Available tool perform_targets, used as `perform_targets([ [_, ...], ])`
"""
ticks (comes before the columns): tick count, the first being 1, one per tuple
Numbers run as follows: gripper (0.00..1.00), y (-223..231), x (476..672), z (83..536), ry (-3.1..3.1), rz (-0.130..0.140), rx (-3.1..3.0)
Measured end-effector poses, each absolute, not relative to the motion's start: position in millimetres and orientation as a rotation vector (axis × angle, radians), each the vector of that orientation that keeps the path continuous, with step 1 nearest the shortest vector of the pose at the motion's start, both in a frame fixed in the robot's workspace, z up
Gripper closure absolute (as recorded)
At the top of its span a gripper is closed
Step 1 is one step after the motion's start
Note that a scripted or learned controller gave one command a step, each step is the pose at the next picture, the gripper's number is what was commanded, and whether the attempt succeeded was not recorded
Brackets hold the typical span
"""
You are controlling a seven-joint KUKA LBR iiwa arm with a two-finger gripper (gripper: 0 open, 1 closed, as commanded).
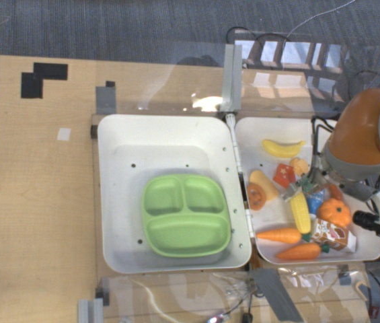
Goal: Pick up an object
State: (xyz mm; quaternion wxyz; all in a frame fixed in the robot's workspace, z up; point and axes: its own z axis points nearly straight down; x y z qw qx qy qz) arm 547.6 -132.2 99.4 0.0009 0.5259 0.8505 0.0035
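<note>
Here, going from the left side, the left bin holds one thing, a green divided plate. It lies flat toward the near right part of the bin, close to the wall shared with the right bin. Much bare white floor is around it on the left and far sides.

The right bin is crowded with toy food. A banana lies alone at the far side. Nearer are an orange wedge-like piece by the dividing wall, a red piece, a corn cob, two carrots along the near wall, a small pumpkin and a printed carton. These pieces lie mixed and touching one another, which looks like loose scattering, not an arrangement.

The gripper is low inside the right bin, just above the far end of the corn cob and beside the red piece. Its fingers seem to stand apart, with nothing seen between them, so I judge it is not gripping yet. The corn cob is probably the thing to be picked.

Room for moving is small here: the neighbours touch the cob on both sides, and the arm's orange band hangs over the right wall. The banana has more free space around it.
</note>
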Motion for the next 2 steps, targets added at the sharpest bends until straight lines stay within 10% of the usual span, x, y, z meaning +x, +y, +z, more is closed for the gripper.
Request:
perform_targets([
  [1, 1.0, -53, 601.2, 212, 2.634, 0.003, 1.71],
  [2, 1.0, -69, 564.0, 282, 2.745, 0.001, 1.524],
])
